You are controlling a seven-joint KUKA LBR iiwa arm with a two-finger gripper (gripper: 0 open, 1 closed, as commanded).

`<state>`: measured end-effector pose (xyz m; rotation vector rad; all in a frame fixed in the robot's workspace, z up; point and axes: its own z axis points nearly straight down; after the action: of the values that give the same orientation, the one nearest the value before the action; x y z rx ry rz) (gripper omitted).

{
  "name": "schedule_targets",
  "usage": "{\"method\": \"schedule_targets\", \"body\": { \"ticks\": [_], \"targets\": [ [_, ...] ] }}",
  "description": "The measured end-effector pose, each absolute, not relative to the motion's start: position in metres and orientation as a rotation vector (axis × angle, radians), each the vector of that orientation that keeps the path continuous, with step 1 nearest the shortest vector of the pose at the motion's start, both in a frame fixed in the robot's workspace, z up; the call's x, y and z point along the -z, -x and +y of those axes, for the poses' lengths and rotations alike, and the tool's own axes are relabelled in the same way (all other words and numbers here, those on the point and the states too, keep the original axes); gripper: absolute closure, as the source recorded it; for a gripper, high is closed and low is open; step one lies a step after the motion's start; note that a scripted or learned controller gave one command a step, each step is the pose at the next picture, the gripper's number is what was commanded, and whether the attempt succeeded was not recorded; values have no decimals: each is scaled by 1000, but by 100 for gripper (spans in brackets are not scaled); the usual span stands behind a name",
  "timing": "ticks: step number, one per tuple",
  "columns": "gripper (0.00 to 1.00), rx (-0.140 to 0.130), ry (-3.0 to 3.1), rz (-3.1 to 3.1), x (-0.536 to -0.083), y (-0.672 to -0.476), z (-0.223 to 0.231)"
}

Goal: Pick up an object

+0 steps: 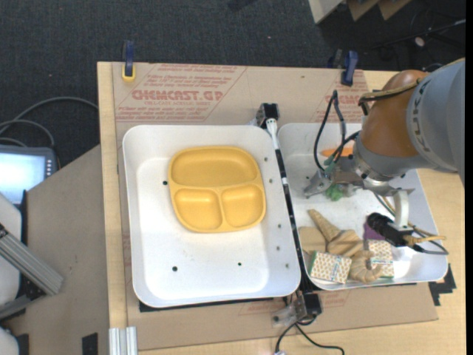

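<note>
Gripper (330, 186) low in right bin (295, 135), perhaps touching green object (336, 194)

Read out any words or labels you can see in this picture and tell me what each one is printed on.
"CHEMCAST GP": red print on the brown protective paper sheet under the two white bins, along its far edge.
Smaller red lines above and below that word, and its repeats further right: too blurred to read.
Patterned packets in the right bin: print too small to read.

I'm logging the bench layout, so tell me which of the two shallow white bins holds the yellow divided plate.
The left shallow white bin holds the yellow three-compartment plastic plate; the right shallow white bin holds small clutter under the arm.
</note>
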<state>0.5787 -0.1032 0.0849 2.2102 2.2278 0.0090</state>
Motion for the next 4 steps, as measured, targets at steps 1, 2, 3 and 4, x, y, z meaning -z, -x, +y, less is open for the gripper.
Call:
{"method": "schedule_targets", "body": {
  "ticks": [1, 2, 3, 4],
  "targets": [
    [100, -4, -2218, 2218, -95, -576, -109],
    [0, -3, -2220, 2218, -94, -576, -109],
    [0, -4, -2216, 2221, -84, -619, -98],
    [0, 42, -2230, 2247, -86, -662, -103]
  ]
}}
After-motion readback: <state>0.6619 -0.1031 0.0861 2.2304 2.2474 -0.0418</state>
